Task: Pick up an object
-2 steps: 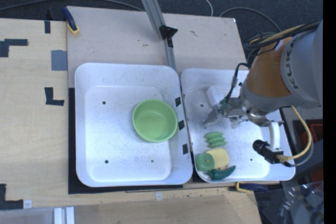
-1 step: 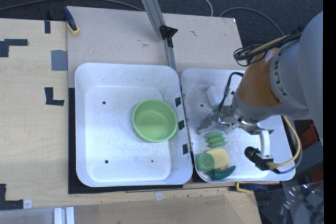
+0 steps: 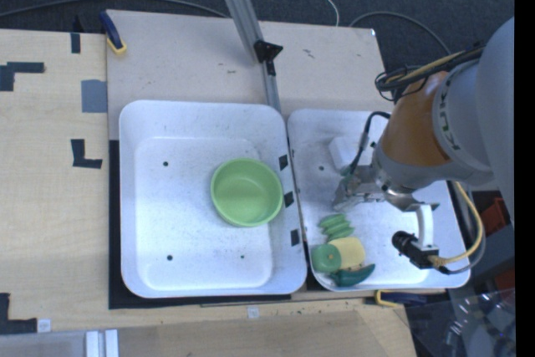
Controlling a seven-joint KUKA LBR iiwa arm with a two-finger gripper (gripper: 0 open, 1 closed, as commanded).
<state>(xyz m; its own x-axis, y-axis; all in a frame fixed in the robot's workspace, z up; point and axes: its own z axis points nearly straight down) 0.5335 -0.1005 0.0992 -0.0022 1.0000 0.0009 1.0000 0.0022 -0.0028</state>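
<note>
Green bowl (image 3: pixel 247 191) in left bin (image 3: pixel 142 130), toys (image 3: pixel 341 253) in right bin (image 3: pixel 311 138)

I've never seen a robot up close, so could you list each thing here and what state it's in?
Green bowl: upright, alone in the left bin.
Small green piece: lying loose in the right bin.
Yellow and green toys: heaped at the right bin's near corner.
Claw: low inside the right bin, above the toys; its grip is hidden.

Arm (image 3: pixel 468 121) cut off by right edge. Gripper (image 3: pixel 347 195) partly masked by wrist; jaw state not discernible. Pale object (image 3: pixel 343 150) in right bin (image 3: pixel 309 138) partly hidden behind cable, identity unclear. Small toys (image 3: pixel 343 253) at near corner overlapped, shapes blurred.
</note>
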